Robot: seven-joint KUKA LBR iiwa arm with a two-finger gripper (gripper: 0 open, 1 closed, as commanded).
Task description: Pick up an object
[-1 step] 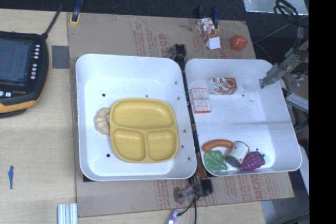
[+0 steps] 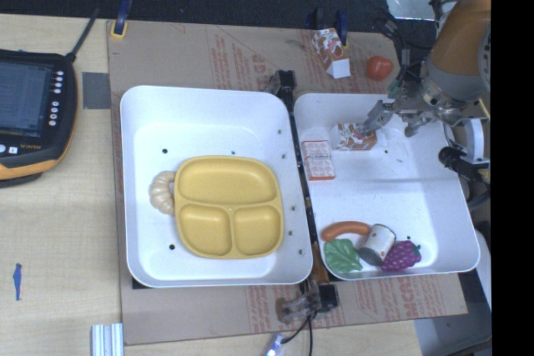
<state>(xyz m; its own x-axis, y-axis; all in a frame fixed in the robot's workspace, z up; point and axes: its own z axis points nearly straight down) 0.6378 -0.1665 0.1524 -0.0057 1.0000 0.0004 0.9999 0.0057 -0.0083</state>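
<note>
Crinkly red-white snack packet [image 2: 356, 137], R bin [image 2: 434, 204] at 11 o'clock: light, slippery, floppy; hand [image 2: 392, 114] hovering w/ fingers spread, touching nothing. Pinching mid-body looking best.

Two white bins stood on the tabletop: a left bin [image 2: 138, 179] and a right bin [image 2: 434, 204].

Left bin: one yellow divided tray [image 2: 227, 206]; one pale ridged object [image 2: 161, 192] beside it.

Right bin: one red-and-white card [image 2: 318, 159]; one small printed packet [image 2: 355, 136]; one toy sausage [image 2: 345, 228]; one green leaf [image 2: 342, 255]; one small can [image 2: 379, 243]; one bunch of purple grapes [image 2: 401, 255].

Outside the bins: one small carton [image 2: 330, 51]; one red tomato [image 2: 380, 67]; one control pendant [image 2: 32, 114].
</note>
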